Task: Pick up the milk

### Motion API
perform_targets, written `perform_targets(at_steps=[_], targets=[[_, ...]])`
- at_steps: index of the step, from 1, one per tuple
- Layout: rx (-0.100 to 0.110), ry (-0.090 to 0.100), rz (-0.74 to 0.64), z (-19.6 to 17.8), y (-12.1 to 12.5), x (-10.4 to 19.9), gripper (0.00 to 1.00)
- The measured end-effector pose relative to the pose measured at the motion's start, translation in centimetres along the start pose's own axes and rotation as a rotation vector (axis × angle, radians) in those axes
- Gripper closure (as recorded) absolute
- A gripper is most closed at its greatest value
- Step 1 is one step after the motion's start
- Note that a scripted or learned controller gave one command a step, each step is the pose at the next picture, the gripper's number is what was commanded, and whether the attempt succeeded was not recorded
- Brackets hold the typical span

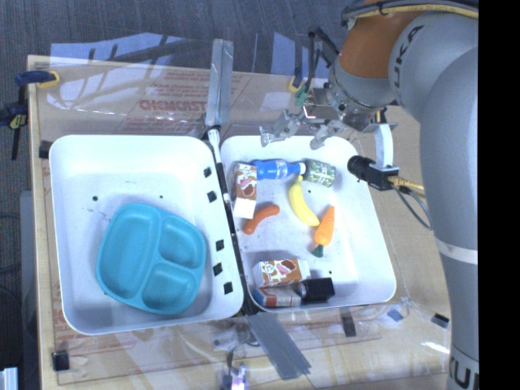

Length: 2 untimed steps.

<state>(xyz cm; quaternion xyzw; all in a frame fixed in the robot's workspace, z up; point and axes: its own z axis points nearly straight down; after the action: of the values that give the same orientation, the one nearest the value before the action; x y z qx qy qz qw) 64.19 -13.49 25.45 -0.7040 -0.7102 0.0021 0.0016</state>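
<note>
Camera view shows the hand (296,134) spread open and holding nothing, above the right bin's (382,258) far rim.

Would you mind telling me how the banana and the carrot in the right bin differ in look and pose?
The banana is plain yellow, while the carrot is orange with a green end. The banana is curved, the carrot straight and tapering. The banana lies nearer the blue bottle at the bin's far side; the carrot lies lower in the view, towards the right wall. Both lie flat in the right bin, side by side, away from the gripper.
</note>
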Motion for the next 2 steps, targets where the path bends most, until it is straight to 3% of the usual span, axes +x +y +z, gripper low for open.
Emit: perform_targets(at_steps=[1,2], targets=[[0.000,0.001,-0.175,10.9,-7.3,1.6,0.00],[-0.058,-0.023,-0.031,14.5,-15.0,2.0,0.00]])
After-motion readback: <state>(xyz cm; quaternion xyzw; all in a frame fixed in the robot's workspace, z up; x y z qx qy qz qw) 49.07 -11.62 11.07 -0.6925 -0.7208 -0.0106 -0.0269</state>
